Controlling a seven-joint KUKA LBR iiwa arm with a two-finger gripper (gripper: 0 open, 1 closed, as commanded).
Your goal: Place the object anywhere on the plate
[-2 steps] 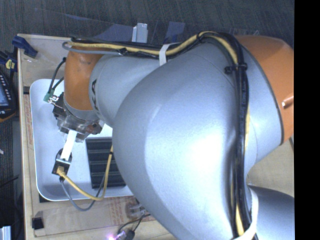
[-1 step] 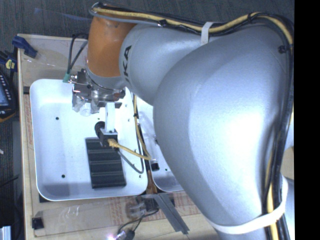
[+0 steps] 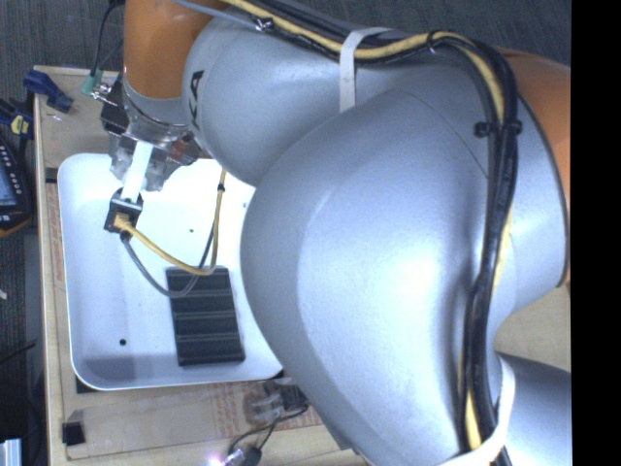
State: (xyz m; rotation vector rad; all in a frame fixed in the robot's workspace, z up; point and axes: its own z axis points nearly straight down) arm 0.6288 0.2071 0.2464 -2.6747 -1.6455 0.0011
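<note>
How the jaws stand cannot be told: the two-finger gripper (image 3: 141, 168) is seen from above and at a slant, and its tips are lost among pale housing and glare from the shallow white plastic bin (image 3: 68, 260) beneath it. Just below the gripper a small black-and-yellow piece (image 3: 122, 212) is seen. Whether it is clamped, or is merely the end fitting of the thin yellow and grey cables (image 3: 160, 257) that trail from it, cannot be settled.

The task's object is judged to be the flat black ribbed rectangular block (image 3: 206, 318). It lies on the bin floor near the front wall, well apart from the gripper and touched at its upper edge only by the looping cables. It is not held; it rests flat, ribs up, and appears not yet picked up.

Much of the bench is covered by the bulky grey arm (image 3: 388, 241), which is bent sharply so that the wrist — below the orange band (image 3: 160, 47) — can be brought over the bin's far corner. What lies under that bulk is hidden, so the distance to the plate cannot be judged.
</note>
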